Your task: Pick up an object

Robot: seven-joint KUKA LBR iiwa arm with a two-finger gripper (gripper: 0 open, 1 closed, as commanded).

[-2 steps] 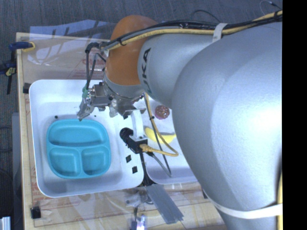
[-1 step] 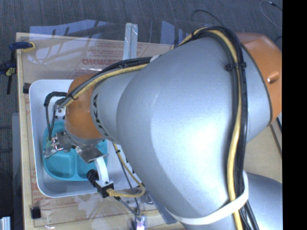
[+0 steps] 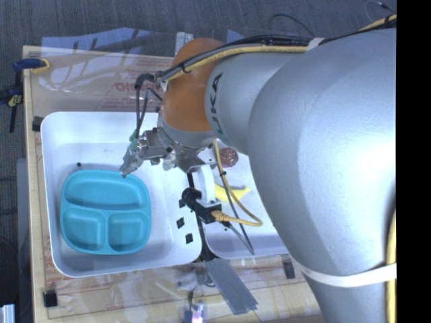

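Two white bins sit on the bench (image 3: 40, 274); the left bin (image 3: 50, 147) holds a blue divided tray (image 3: 104, 210). We should lower slowly onto its near rim. Our gripper (image 3: 128, 167) hangs at the tray's upper edge, grasping nothing visible; its opening we cannot tell.

Gripper (image 3: 128, 165) hangs at blue 3-compartment tray's (image 3: 104, 210) upper edge, left bin (image 3: 67, 130).
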